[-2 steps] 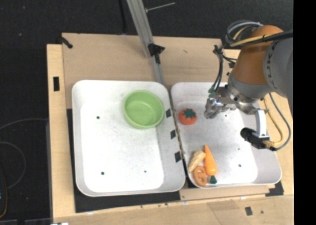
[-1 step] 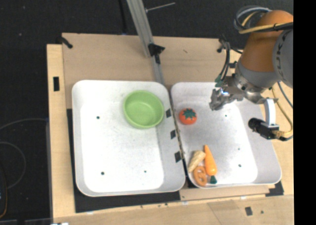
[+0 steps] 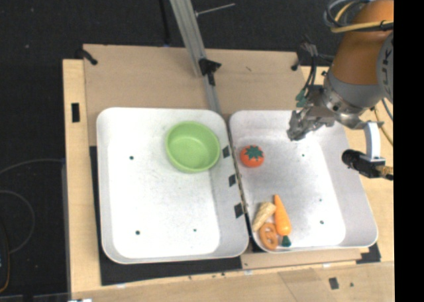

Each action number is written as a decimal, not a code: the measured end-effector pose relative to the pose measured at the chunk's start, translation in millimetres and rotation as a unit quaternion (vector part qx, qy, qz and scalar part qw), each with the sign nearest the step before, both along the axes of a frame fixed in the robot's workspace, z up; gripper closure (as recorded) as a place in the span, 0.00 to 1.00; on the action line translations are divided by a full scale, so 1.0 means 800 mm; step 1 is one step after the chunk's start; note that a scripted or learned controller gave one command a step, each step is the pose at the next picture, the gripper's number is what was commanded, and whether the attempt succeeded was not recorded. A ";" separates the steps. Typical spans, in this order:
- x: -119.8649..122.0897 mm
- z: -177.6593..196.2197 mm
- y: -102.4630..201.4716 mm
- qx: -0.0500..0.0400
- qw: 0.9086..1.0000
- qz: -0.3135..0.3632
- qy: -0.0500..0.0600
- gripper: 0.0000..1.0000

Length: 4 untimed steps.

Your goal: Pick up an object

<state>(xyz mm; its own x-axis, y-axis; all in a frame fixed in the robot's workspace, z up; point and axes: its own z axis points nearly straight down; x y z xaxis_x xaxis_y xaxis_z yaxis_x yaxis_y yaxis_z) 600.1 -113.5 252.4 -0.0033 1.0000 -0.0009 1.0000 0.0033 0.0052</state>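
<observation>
A robotics lab: a plywood tabletop (image 3: 132,79) with two white bins (image 3: 119,181), toy food, and an industrial arm (image 3: 361,55).

The scene is viewed by one fixed camera, mounted above the light wooden table (image 3: 152,75) and angled downward. Both shallow white plastic bins (image 3: 119,228) are framed fully, from moderate distance.

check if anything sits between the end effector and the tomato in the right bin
Nothing visible does. The end effector is over the right bin, and bare bin floor lies between it and the tomato. The carrot lies nearer the front edge.
</observation>
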 end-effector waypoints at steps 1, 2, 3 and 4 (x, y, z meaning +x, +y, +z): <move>0.010 -0.013 0.069 0.001 1.000 0.002 0.003 1.00; 0.013 0.000 0.135 0.001 1.000 0.002 0.002 1.00; 0.018 -0.017 0.198 0.001 1.000 0.001 0.003 1.00; 0.025 -0.013 0.251 0.001 1.000 0.002 0.002 1.00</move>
